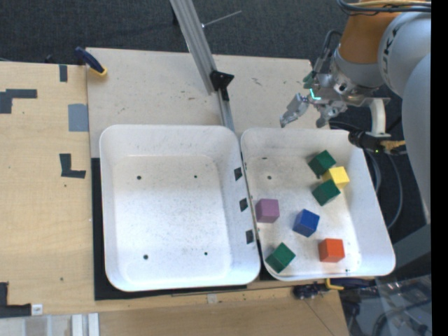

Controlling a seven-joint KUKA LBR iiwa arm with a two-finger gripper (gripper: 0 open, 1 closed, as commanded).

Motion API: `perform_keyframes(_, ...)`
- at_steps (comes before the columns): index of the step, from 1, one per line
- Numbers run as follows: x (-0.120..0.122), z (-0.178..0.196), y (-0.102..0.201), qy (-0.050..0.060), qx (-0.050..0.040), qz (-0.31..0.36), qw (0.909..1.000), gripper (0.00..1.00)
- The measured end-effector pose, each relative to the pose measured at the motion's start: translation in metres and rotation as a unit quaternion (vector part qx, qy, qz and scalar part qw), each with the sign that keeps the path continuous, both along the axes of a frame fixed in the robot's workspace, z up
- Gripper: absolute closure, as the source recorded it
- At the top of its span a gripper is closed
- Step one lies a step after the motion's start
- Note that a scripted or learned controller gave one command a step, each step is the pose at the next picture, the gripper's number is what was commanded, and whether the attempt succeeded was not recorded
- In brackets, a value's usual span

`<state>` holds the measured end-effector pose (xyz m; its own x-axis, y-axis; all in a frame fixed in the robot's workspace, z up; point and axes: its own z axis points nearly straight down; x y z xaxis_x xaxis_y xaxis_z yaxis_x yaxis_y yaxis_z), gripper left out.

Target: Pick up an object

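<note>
Start at the two-finger gripper [305, 112]: its grey fingers are spread apart, nothing sits between them, and it hangs above the far edge of the right white plastic bin [371, 208], near that bin's far-left corner. The grey arm with the orange band [374, 19] comes in over the bench's far-right corner.

Working outward into the right bin, you have seven small cubes. Closest to the gripper, by the far-right part of the floor, a dark green cube [321, 162] sits with a yellow cube [339, 176] just beside it, and a second green cube [326, 191] sits touching or nearly touching the yellow one. Further toward the near edge: a purple cube [267, 210] by the bin's left wall, a blue cube [306, 222] mid-floor, an orange-red cube [332, 249] near the near-right corner, and a third green cube [281, 256] by the near-left corner.

The left white plastic bin [112, 187] shows bare speckled floor.

Status, as you would log it: no object lifted, none contacted. Judged from this, approach, descent, closure and lift all remain. The isolated cubes look like the easier picks; the green-yellow-green cluster may crowd the fingers.
</note>
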<state>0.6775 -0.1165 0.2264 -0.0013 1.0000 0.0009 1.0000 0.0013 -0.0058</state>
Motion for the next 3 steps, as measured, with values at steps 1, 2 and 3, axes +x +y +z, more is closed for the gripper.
perform_keyframes(1,0.001,0.003,0.0,-0.002,-0.001,0.0,1.0,0.0)
perform_keyframes(2,-0.007,-0.044,-0.003,0.0,-0.0008,0.0,1.0,0.0)
perform_keyframes(3,-0.008,-0.109,-0.001,0.001,-0.0005,0.0,1.0,0.0)
